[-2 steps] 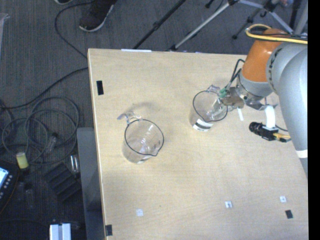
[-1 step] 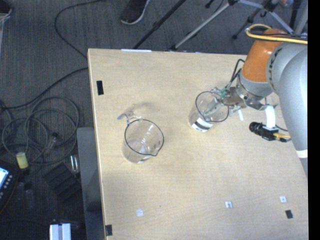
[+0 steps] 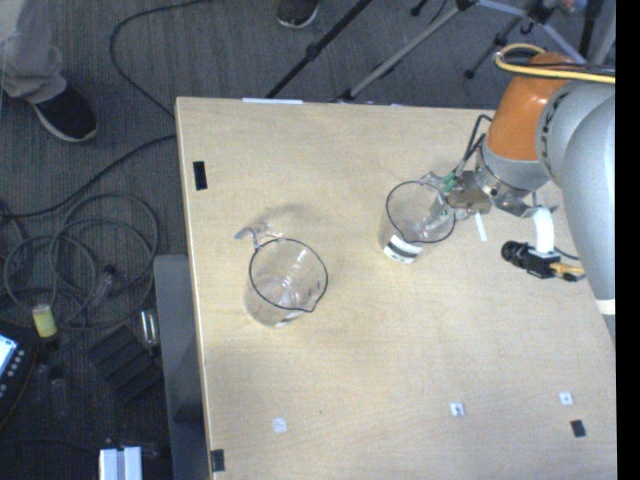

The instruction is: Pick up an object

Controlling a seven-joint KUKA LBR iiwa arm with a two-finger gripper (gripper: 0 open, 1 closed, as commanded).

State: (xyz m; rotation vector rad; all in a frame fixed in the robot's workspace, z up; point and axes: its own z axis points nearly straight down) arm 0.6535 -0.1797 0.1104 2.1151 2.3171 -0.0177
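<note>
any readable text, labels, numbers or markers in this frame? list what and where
No readable text.
Clear measuring cup: faint marks on its wall, too blurred to read.
Clear cup at the end effector: dark band at its base, no legible lettering.
Wooden bench: small black and white stickers, blank or too small to read.

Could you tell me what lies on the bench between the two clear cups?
Nothing: the camera view shows bare bench between the left cup and right cup.

Clear cup tilted (dark base); clear pitcher upright, apart.
</note>
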